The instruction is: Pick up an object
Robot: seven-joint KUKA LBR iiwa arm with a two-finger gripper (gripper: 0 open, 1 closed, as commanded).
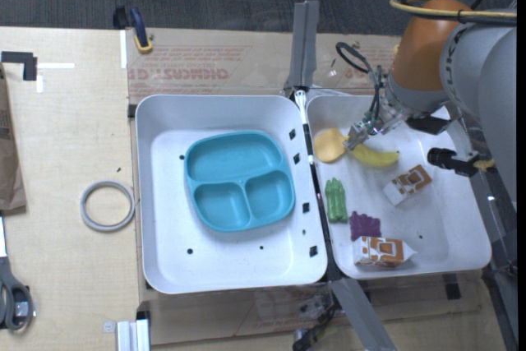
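I see the claw (362, 130) low at the right bin's (460, 255) far edge, touching the banana (376, 155) — whether it grips, I cannot tell. My worry: the banana rolls off.

Red printed lettering runs along the cardboard sheet (197, 62) at the far edge of the bench, behind the left bin; it appears reversed and too blurred to read. The two small cartons (408, 183) (383, 251) in the right bin carry orange-and-white printing, too small to make out.
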